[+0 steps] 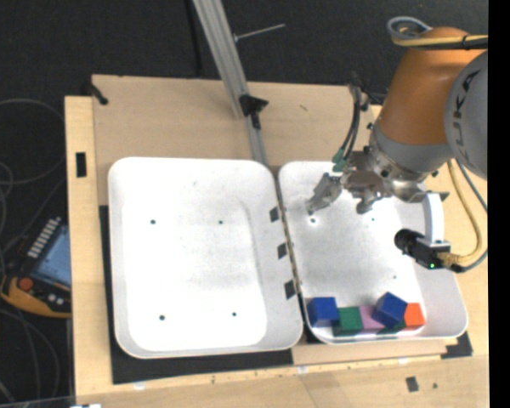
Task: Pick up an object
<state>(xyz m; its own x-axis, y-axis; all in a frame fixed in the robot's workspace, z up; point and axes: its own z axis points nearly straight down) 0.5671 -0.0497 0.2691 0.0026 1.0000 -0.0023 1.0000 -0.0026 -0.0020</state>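
My gripper hangs spread and empty over the right bin. Blocks crowd its near wall; target the left blue cube, descend straight, keeping fingers off the rim.

Two shallow white bins side by side on a wooden bench. Left bin bare white inside. In the right bin, along the near wall, a row of small blocks: blue block, green block, a pale purple piece, second blue block, orange block. Gripper over the far part of the right bin, well apart from the blocks, fingers spread, nothing between them. A slanted metal rail beyond the bins.
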